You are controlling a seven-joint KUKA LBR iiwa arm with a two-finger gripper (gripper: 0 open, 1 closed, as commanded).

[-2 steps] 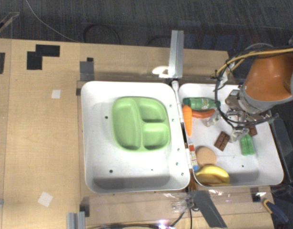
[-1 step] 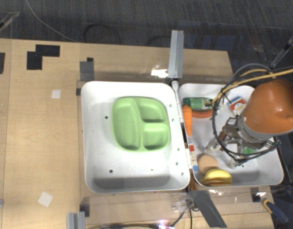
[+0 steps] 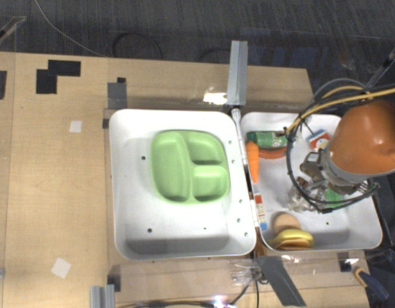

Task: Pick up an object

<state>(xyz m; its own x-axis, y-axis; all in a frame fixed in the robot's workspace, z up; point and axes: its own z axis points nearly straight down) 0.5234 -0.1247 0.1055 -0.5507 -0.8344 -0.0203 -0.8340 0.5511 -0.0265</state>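
Two shallow white bins are seen side by side on a wooden bench (image 3: 49,191). In the left bin (image 3: 130,230), a green divided plate (image 3: 187,165) is lying near the middle, with one long compartment and two smaller ones. In the right bin (image 3: 358,236), a carrot (image 3: 253,159) is placed upright along the left wall, with a green packet (image 3: 266,137) just above it. A banana (image 3: 293,238) is found at the near edge, touching a tan round object (image 3: 286,222) behind it. The arm (image 3: 367,140), topped by its orange band, is lowered into the right bin, and the gripper (image 3: 306,194) is positioned near the bin floor, amid black cables. Its fingers cannot be made out.
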